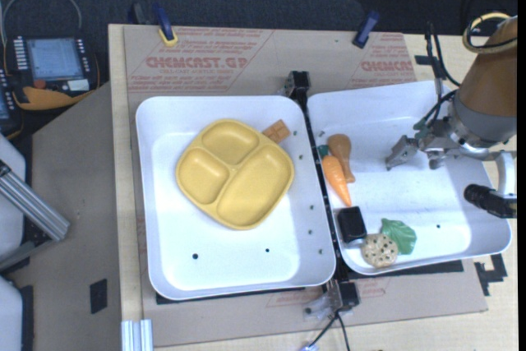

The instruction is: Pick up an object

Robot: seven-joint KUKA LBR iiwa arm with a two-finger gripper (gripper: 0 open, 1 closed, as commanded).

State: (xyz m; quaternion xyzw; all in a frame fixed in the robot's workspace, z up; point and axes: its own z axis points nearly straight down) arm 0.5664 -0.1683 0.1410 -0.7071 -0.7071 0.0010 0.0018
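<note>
The right bin holds an orange carrot and a tan drumstick-shaped piece against its left wall. Along the bin's front lie a black block, a speckled cookie and a green leafy piece. My gripper hangs over the middle of the right bin, to the right of the carrot and apart from it. It is open, its two fingers spread with nothing between them.
In the left bin sits a yellow divided plate, with a small brown block at its upper right edge. A black divider runs between the bins. The arm's orange band stands over the right bin's far right.
</note>
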